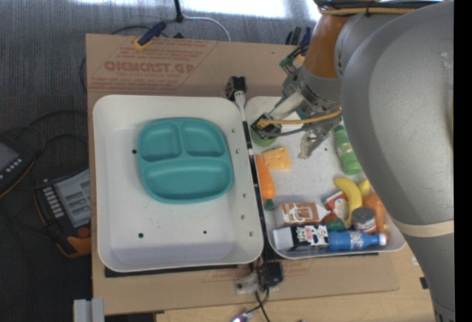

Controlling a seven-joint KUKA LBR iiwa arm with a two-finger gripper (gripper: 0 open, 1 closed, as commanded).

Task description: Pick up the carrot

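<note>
Gripper [313, 144] over the far part of the right bin [306, 182], fingers spread apart with nothing between them. Carrot [265, 182] flat against that bin's left wall, green end toward the camera, just beside a yellow-orange block [277, 158], clear of the gripper. Banana [351, 194] farther right in the same bin. Teal divided plate [184, 160] in the left bin [125, 228].

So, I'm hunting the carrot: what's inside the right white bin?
Long orange carrot along the bin's left wall, yellow cheese slice beside it, yellow banana and blue bottle nearer. The grey arm covers the right side.
</note>
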